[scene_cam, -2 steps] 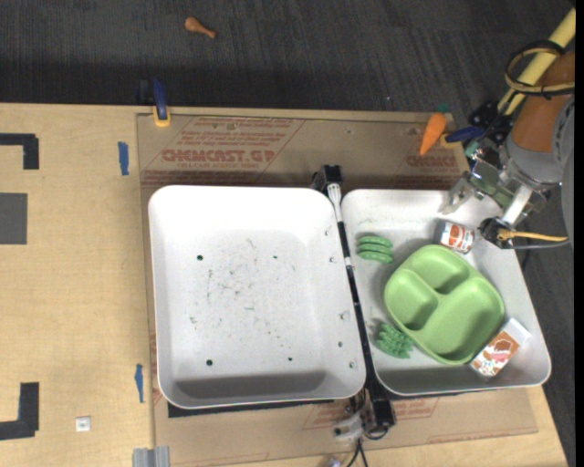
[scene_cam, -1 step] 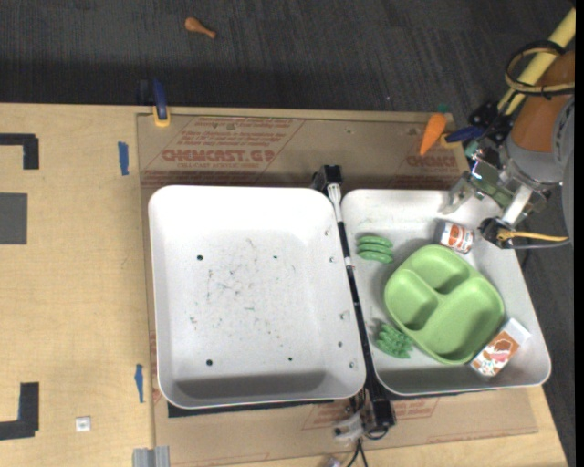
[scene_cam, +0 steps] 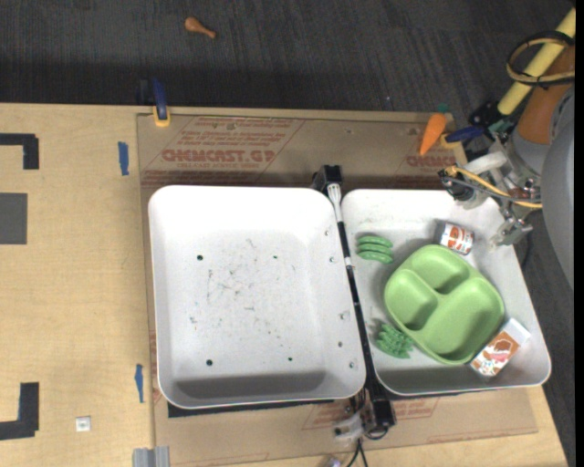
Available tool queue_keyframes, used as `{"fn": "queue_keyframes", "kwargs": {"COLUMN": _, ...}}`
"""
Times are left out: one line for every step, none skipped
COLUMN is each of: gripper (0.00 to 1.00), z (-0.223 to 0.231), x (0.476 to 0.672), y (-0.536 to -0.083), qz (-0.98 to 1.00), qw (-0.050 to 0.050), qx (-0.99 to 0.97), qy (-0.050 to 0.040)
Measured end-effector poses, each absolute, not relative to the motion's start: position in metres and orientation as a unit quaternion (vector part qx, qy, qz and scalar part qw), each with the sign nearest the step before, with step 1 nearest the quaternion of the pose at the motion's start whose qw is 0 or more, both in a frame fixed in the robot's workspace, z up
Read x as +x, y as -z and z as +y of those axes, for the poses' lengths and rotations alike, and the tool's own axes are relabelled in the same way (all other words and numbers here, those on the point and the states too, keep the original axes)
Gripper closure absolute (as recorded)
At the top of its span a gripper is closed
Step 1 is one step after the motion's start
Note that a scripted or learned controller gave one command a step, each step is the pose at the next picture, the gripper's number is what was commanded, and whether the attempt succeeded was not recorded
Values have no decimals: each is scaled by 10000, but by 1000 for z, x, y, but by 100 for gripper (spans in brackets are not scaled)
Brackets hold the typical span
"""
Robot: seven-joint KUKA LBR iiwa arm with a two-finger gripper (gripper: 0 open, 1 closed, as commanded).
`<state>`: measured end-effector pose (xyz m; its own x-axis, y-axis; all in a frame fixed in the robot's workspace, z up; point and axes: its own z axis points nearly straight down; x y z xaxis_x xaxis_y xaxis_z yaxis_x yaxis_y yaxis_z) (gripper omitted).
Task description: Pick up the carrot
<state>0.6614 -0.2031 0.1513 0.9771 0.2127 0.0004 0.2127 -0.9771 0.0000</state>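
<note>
The carrot (scene_cam: 432, 135) is small and orange with a green top. It hangs past the back edge of the right bin (scene_cam: 402, 205), over the cardboard. My gripper (scene_cam: 449, 136) reaches in from the upper right, and its dark and blue fingers (scene_cam: 465, 134) close on the carrot's right side. The carrot is lifted above the bench.
The right bin holds a green divided plate (scene_cam: 444, 306), two small green items (scene_cam: 372, 246) (scene_cam: 394, 340), a red-and-white can (scene_cam: 456, 239) and a red-and-white packet (scene_cam: 497, 354). The left bin (scene_cam: 164, 274) stands beside it. A small orange thing (scene_cam: 199, 27) lies on the dark floor.
</note>
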Motion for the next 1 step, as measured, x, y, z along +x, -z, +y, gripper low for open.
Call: {"fn": "queue_keyframes", "kwargs": {"gripper": 0, "z": -214, "x": 658, "y": -93, "qz": -1019, "qw": 115, "qx": -9947, "qy": -78}}
